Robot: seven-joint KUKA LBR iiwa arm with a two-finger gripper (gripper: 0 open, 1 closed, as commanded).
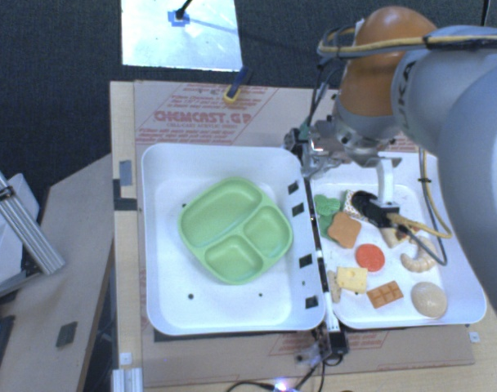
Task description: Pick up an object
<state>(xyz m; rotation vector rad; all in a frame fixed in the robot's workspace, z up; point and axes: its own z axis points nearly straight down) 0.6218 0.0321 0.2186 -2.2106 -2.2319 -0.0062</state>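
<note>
One gripper point(312, 152) hangs low at the back left corner of the right bin point(459, 278), by the divider.
The wrist hides it from here, so I cannot tell whether it is wide or narrow. Just in front of it lies a green piece point(326, 207), then a brown toast slice point(344, 229), a red disc point(369, 257), a yellow block point(352, 279), a brown waffle point(385, 294), a pale egg point(429, 298) and perhaps a curled shrimp point(416, 261). A green divided plate point(235, 229) sits in the left bin point(163, 288).
</note>
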